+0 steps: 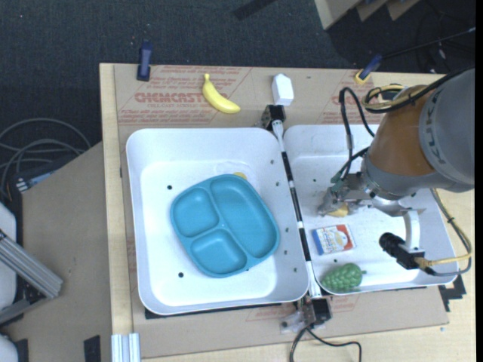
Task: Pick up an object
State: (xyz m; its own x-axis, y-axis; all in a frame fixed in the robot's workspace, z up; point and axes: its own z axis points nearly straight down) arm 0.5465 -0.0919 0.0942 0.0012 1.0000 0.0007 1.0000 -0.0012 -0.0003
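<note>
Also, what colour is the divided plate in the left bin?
Light blue, seen clearly in the camera view.

Bulky grey arm, orange band above wrist, black cables looping alongside, small metallic claw

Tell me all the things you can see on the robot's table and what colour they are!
Divided plate: 1, blue, in the left bin.
Card or packet: 1, red, white and blue, in the right bin.
Bumpy round thing: 1, green, near corner of the right bin.
Banana: 1, yellow, on the cardboard behind the left bin.
Small block: 1, white, on the cardboard beside the banana.
Bins: 2, white, side by side.
Arm: 1, grey with orange band, over the right bin.
Gripper: 1, low over the right bin, above the card.
</note>
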